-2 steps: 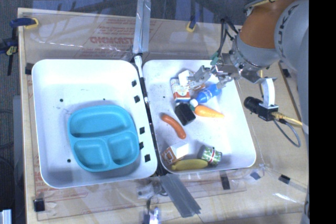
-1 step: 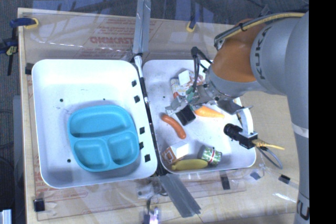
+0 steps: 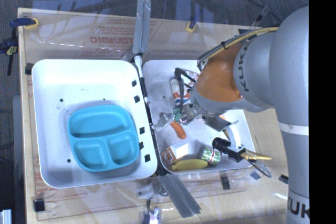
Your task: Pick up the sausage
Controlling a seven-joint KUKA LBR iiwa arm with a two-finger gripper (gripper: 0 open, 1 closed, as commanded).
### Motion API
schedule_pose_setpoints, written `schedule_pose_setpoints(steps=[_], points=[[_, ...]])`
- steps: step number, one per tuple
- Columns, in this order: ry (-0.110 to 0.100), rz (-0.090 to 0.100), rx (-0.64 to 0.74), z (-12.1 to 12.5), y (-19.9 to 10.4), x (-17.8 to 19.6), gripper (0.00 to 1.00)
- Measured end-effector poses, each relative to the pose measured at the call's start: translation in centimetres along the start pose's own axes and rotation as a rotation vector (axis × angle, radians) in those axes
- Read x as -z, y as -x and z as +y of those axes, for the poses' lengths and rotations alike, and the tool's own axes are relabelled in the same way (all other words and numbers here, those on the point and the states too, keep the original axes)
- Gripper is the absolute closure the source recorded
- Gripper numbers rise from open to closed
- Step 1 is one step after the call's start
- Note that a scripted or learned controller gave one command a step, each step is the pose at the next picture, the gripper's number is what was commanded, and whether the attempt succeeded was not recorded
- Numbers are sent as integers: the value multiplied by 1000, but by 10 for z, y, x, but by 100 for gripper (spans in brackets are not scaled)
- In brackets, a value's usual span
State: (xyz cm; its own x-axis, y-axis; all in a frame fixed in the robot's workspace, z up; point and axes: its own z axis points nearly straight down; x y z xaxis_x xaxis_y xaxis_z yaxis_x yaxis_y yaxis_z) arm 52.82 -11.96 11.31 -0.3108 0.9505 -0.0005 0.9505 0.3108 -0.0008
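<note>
The sausage [image 3: 179,131] is a short orange-red piece lying at a slant in the middle of the right bin [image 3: 157,68]. My gripper [image 3: 175,117] reaches in from the right and is low over the sausage's upper left end, touching it or very nearly so. The arm's orange band and grey wrist cover the bin's right half. From this angle I cannot make out whether anything is gripped.
Near the right bin's front wall lie a banana [image 3: 190,164], a green can [image 3: 211,155] and a small brown-and-white box [image 3: 172,153]. A thin tube [image 3: 174,88] lies behind the gripper. The left bin [image 3: 47,76] holds a blue divided plate [image 3: 102,136].
</note>
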Motion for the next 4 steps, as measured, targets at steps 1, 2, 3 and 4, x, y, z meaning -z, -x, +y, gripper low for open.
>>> schedule_pose_setpoints(steps=[1,2,3,4], points=[[42,-27,79,-10,-2,-4,0],[30,-36,251,-39,-8,-8,0],[25,-27,258,-39,-11,-1,100],[0,0,432,37,-45,81,100]])
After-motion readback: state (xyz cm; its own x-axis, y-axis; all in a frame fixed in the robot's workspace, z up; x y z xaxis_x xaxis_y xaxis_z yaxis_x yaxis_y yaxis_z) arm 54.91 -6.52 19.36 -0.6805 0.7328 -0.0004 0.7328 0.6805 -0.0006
